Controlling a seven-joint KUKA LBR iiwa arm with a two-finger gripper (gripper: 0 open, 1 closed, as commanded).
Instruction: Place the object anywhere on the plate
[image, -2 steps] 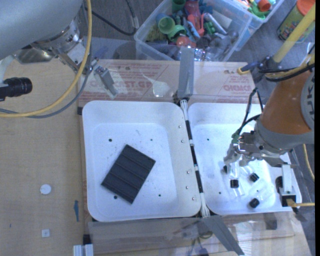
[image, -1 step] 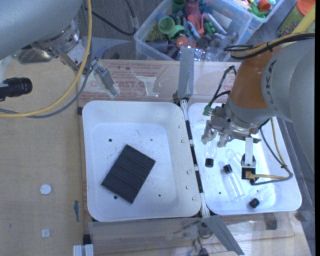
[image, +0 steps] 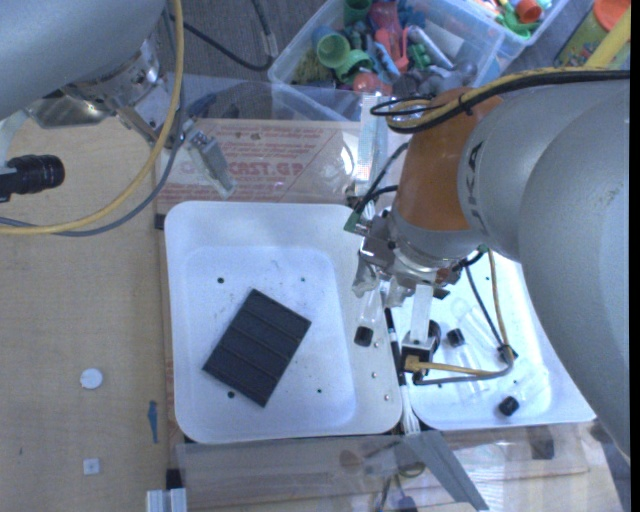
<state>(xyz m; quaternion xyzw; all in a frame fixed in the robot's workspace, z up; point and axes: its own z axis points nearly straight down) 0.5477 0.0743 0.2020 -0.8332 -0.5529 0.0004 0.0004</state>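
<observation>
Over the seam between the two bins, claw (image: 395, 325) hanging low, fingers apart, holding nothing. Dark slab (image: 257, 346) flat in left bin (image: 190, 250), well apart from claw. Probably still at approach; next, shift left, descend, grip slab.

Bright, even light falls from overhead. The two white bins (image: 190, 300) glare close to washed-out, strongest in the right one beside the arm (image: 560, 200), whose near, grey bulk is soft and out of focus. The dark plate (image: 257, 347) in the left bin casts only a faint shadow. The picture is slightly grainy, and the far clutter above the bins is blurred.
</observation>
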